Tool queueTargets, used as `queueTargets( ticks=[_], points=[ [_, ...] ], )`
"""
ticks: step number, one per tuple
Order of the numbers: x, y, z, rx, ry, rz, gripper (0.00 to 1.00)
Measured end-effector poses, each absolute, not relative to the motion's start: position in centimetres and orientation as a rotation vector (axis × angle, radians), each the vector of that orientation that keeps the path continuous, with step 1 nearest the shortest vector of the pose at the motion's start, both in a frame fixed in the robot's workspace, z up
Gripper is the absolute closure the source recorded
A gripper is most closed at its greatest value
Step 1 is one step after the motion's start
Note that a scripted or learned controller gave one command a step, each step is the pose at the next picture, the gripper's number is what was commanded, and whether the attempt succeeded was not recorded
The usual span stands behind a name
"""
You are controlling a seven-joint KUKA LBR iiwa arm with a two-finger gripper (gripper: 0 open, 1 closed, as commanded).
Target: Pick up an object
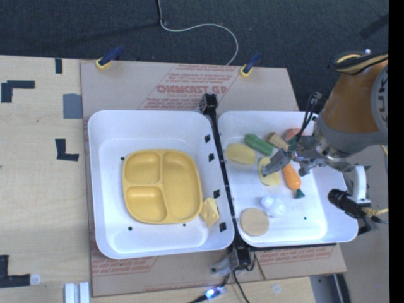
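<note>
Two white bins sit side by side on the desk (38,169), and the work is all at the right bin (315,229), where the arm (353,115) reaches in and its hand (284,161) hangs low over the clutter. Well off to the hand's far side, across the divider, the left bin (104,188) carries a yellow sectioned tray (161,185), with a small yellow piece (210,212) leaning in the bin's corner nearest the divider.

Around the hand the objects crowd together. A pale yellow lump (240,154) lies just beyond the fingertips toward the divider, a green piece (259,144) beside it, and a tan block (278,141) just behind the hand. An orange carrot-shaped toy (291,178) lies right alongside the hand, and a yellowish slice (270,177) sits under or just beside the fingertips; which of these is the target I cannot tell. Further toward the camera's near edge are a tan disc (255,221) and a small white crumpled thing (273,204).

Whether the fingers are spread or pressed together cannot be made out at this angle, and nothing is plainly seen pinched between them. Judged from that, the pick is not yet done: the hand is down among the objects, but a firm grip and a lift clear of the bin remain.
</note>
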State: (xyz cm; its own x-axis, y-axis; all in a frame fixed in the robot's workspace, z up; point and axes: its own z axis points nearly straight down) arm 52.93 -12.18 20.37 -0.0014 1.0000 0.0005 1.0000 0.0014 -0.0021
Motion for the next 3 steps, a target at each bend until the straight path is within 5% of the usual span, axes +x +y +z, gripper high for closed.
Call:
queueTargets(
  ticks=[1,3],
  points=[
    [49.9,-13.7,9.1,-2.214,-2.211,0.013,0.0],
    [64.0,-11.4,8.4,-2.216,-2.227,0.0,0.0]
  ],
)
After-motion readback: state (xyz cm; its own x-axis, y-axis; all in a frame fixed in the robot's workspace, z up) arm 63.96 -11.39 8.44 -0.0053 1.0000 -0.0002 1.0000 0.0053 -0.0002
